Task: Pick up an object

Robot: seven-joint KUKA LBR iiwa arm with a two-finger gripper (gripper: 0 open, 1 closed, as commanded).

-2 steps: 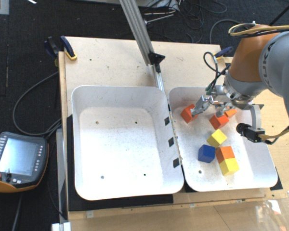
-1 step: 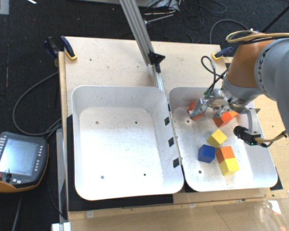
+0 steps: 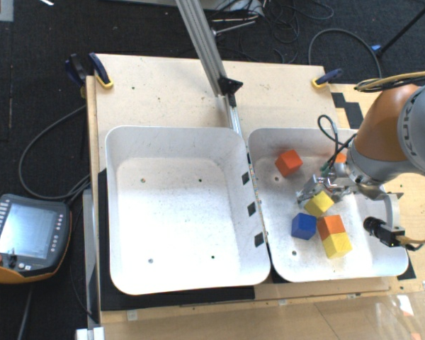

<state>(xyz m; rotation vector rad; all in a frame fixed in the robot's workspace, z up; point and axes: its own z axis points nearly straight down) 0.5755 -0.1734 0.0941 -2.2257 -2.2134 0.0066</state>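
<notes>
The right bin [image 3: 382, 264] holds several cubes. An orange cube [image 3: 289, 162] lies alone near the bin's back left. In the middle, a yellow cube [image 3: 319, 203] sits tilted, and just in front of it a blue cube [image 3: 304, 226], a second orange cube [image 3: 331, 225] and a second yellow cube [image 3: 336, 245] are packed close together. My gripper [image 3: 319, 188] reaches in from the right and hangs low over the back edge of the tilted yellow cube, covering part of it. Whether it touches the cube is unclear.
The left bin [image 3: 127, 154] stands beside the right one, with their walls meeting at the centre. A slanted metal pole [image 3: 202, 37] rises from the back of the bench. A black cable [image 3: 328, 129] loops off the wrist. A teach pendant [image 3: 25, 236] lies off the bench at the left.
</notes>
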